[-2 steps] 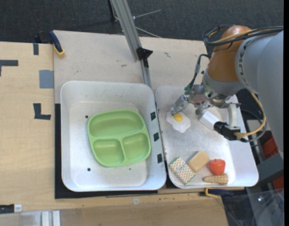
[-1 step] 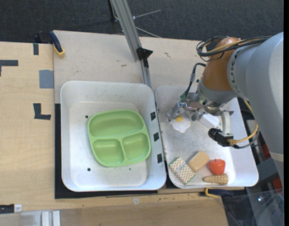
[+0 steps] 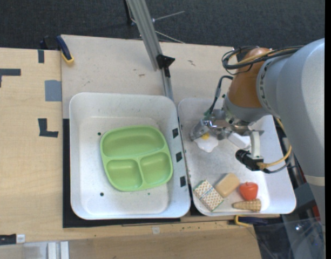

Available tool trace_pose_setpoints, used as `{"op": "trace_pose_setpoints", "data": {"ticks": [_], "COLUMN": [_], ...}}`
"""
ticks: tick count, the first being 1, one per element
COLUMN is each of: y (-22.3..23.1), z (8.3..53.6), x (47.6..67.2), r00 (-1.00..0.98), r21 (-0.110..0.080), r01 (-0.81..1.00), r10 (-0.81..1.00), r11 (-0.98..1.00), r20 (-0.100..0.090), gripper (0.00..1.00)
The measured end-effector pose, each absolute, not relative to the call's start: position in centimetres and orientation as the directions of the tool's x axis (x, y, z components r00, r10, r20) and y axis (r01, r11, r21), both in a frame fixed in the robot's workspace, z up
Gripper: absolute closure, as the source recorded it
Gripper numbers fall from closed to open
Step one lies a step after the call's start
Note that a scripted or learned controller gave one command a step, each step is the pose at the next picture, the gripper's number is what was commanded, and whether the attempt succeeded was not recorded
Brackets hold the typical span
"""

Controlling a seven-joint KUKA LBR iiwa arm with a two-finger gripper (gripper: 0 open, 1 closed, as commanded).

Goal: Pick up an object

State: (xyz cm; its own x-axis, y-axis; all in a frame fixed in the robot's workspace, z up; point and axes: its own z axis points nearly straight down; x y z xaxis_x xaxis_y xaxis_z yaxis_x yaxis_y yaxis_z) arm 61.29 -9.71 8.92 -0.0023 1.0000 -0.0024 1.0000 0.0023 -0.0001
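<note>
My gripper (image 3: 203, 131) hangs low over the upper left part of the right bin (image 3: 273, 161). A small white object with a yellow patch (image 3: 207, 143) lies directly beneath it, and I cannot tell whether the two touch. Along the bin's front edge lie a checkered waffle piece (image 3: 208, 195), a tan bread block (image 3: 227, 184), a red pepper-like toy (image 3: 249, 190) and an ice-cream cone (image 3: 247, 205).
The left bin (image 3: 81, 144) holds a green divided plate (image 3: 136, 158). A grey metal pole (image 3: 146, 28) slants in from the top toward the divider between the bins. Black cables (image 3: 262, 163) loop off the wrist over the right bin.
</note>
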Motion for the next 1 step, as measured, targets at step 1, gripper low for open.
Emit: {"op": "trace_pose_setpoints", "data": {"ticks": [1], "y": [-9.67], "z": [10.02], "x": [61.33], "r00": [-0.003], "r21": [0.001], "r01": [1.000], "r10": [1.000], "r11": [0.003], "r20": [-0.002], "gripper": [1.00]}}
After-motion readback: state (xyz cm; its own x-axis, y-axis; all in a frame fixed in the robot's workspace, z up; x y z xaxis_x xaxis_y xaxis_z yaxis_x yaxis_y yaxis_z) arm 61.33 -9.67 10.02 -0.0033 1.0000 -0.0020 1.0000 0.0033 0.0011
